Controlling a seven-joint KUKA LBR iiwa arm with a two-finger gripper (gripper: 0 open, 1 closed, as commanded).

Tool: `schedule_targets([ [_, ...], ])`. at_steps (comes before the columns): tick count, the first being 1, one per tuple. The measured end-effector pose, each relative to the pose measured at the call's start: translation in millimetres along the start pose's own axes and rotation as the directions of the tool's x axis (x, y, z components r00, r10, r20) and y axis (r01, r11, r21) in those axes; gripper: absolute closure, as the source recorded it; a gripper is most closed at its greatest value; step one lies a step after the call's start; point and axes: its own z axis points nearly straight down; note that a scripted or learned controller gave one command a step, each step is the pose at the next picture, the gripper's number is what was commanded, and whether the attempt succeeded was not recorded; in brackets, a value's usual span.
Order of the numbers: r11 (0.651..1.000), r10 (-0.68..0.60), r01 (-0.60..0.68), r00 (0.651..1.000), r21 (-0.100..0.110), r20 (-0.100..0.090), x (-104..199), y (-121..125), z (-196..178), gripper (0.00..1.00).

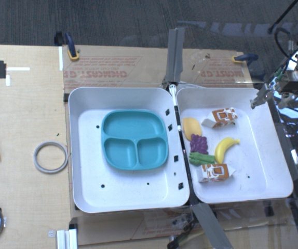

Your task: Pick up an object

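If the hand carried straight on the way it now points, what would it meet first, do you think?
The hand points left and downward, so probably the right bin floor near the upper carton; depth is unclear.

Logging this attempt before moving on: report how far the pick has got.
Done: nothing lifted. The banana, lemon, grapes and two small cartons all lie in the right bin; the teal divided plate sits in the left bin. In hand: the gripper is at the right bin's far right corner. Left: descend, grasp, lift.
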Motion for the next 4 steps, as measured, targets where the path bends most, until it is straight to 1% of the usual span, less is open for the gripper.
schedule_targets([
  [1, 0.981, 0.194, -0.194, 0.981, 0.003, -0.001, 18.0, -64.4, 110.1, 0.0],
  [2, 1.0, -0.03, 0.03, 1.0, 0.0, 0.0, 61.9, -13.5, 138.5, 0.0],
  [3, 0.994, -0.108, 0.108, 0.994, 0.001, -0.001, 67.3, -59.4, 157.1, 0.0],
  [4, 0.989, -0.149, 0.149, 0.989, -0.001, -0.001, 69.7, -64.8, 156.6, 0.0],
])
